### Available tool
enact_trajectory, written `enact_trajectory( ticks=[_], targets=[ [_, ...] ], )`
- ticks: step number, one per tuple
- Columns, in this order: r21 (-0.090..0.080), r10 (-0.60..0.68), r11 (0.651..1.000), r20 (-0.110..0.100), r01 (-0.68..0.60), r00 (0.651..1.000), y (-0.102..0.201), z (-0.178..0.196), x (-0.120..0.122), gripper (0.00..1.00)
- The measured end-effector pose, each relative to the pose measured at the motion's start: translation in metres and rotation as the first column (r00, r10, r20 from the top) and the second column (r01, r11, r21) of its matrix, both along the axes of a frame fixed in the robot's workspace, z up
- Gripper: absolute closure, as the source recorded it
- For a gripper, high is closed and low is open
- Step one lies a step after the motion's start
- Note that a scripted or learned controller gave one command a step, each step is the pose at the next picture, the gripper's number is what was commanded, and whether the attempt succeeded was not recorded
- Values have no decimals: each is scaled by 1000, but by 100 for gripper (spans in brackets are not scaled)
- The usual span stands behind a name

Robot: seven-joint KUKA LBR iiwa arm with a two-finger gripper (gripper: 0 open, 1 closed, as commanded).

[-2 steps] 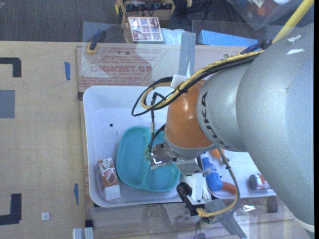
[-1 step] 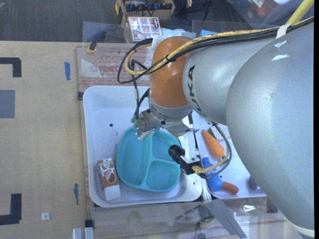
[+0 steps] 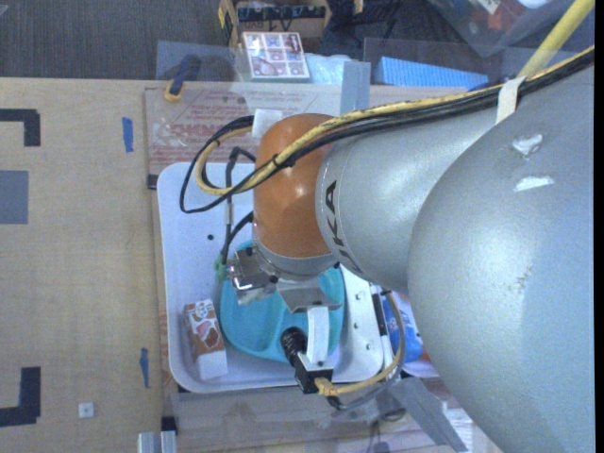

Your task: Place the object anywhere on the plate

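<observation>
A blue plate [image 3: 247, 330] lies in the near part of the left white bin [image 3: 179, 243], mostly covered by the arm. My gripper [image 3: 269, 286] hangs directly over the plate, hidden under the orange wrist band [image 3: 288, 196] and grey mount. A small brown and white carton [image 3: 203, 336] lies on the bin floor just left of the plate, touching its rim or very close to it. A bit of green [image 3: 220, 268] peeks out at the plate's far left edge.
The grey arm [image 3: 472, 243] fills the right half and hides the second bin. Black and yellow cables [image 3: 212, 173] loop over the left bin's far part. Blue items [image 3: 406, 333] lie under the arm at the right. Cardboard boxes stand beyond the bench.
</observation>
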State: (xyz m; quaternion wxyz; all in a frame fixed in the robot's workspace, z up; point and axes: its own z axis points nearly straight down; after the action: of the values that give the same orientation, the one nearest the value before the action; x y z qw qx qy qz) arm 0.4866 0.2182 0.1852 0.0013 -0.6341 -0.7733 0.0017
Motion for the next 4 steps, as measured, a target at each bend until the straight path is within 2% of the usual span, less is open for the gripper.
enact_trajectory(
  ticks=[1,2,3,4],
  targets=[
    [-2,-497,868,3,497,868,-2,-3,6,100],
    [-3,-533,846,0,533,846,-61,-4,3,100],
    [-2,-799,602,4,799,602,-1,69,-8,100],
    [-3,-505,863,-1,505,863,-23,11,-8,100]
  ],
)
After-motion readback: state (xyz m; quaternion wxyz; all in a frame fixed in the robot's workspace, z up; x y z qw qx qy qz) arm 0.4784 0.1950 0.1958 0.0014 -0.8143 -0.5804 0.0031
